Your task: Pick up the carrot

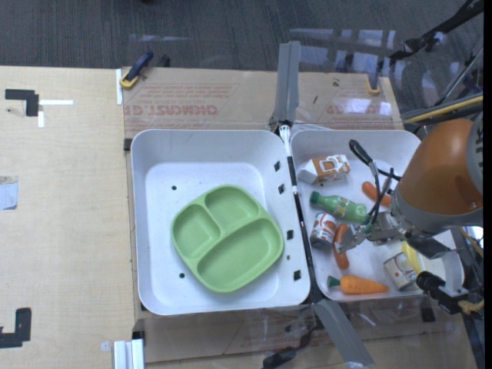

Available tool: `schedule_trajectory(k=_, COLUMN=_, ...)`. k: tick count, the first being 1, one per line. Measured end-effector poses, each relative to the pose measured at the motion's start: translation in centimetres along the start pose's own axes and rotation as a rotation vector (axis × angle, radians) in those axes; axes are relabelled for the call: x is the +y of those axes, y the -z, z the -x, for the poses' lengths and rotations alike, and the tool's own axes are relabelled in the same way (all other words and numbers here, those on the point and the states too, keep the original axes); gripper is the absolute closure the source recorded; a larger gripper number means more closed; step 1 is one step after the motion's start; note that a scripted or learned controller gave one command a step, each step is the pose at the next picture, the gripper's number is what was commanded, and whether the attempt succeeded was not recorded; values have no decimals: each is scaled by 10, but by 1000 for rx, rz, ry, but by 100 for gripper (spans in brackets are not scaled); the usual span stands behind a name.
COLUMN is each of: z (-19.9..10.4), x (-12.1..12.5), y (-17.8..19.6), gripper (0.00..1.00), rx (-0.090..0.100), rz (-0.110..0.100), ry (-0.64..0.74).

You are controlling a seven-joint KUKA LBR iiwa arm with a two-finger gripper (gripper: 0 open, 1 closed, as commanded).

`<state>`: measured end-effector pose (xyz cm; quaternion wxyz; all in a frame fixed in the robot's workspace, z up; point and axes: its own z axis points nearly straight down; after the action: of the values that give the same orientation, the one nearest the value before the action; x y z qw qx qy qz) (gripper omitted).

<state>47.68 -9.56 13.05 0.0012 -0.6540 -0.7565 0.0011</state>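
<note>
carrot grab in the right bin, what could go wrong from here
1. The tool sits low among packed items: the green bottle and a small can lie right beside it, so it could nudge or catch one of those instead.
2. The carrot lies against the bin's near wall, which may block a finger from getting around it.

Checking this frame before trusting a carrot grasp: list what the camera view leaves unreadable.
- Hand: small and blurred, so its state and whether it grips anything can't be read.
- Right bin: the arm hides its right part.
- Orange item beside the arm: partly hidden, possibly a second carrot.
- Small carton: label too small to read.
- Carrot at the front rim: fully visible.
</note>
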Motion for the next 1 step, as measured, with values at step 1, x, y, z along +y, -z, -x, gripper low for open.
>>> schedule_trajectory(k=1, z=49, x=68, y=135, gripper=0, rx=-2, rz=2, ry=-106)
